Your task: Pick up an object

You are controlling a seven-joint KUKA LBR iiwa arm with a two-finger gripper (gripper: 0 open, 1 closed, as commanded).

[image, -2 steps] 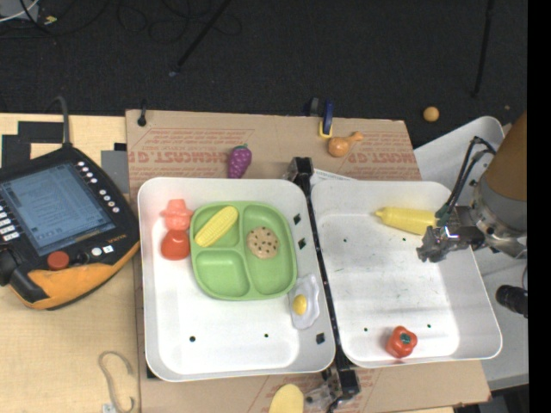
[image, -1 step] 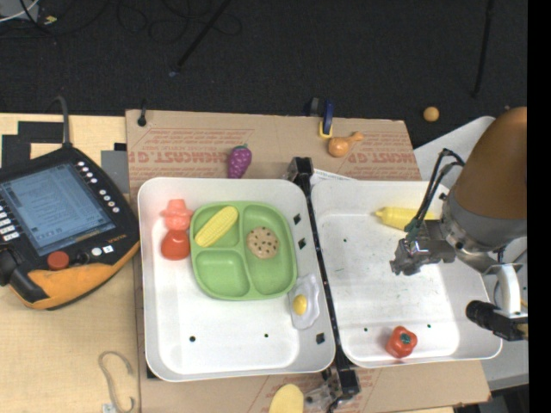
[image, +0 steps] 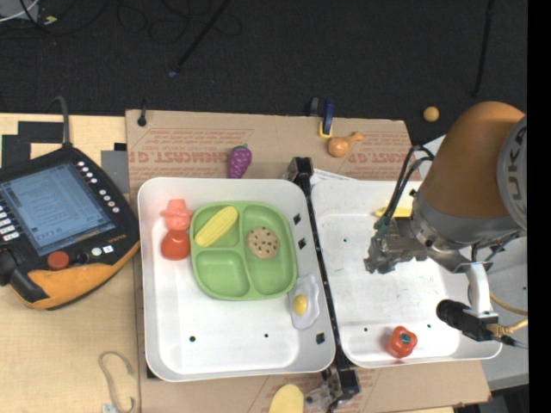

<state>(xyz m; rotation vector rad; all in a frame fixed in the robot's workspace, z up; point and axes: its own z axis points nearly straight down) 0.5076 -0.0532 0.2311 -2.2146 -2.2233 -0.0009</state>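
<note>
I have the jaws low over the right bin, near its middle, and I cannot tell from this slanted view how they stand; they are a dark cluster under the wrist and nothing shows between them. I judge this the approach step: nothing is grasped yet, and a target has still to be settled.

Closest to the jaws, below and a little to the right, a small red tomato lies near the bin's front edge, apart from the jaws. Just above them a scrap of yellow peeks out beside the arm; I cannot make out what it is.

Further left, in the other bin, sits a green plate with a corn cob and a cookie in its compartments, a red and pink toy beside it, and a fried egg against the dividing wall.

The tomato looks the likeliest pick to me. The next move calls for shifting the jaws toward the front edge, centring over it, then coming down wide enough to straddle it; being round, it may roll away.
</note>
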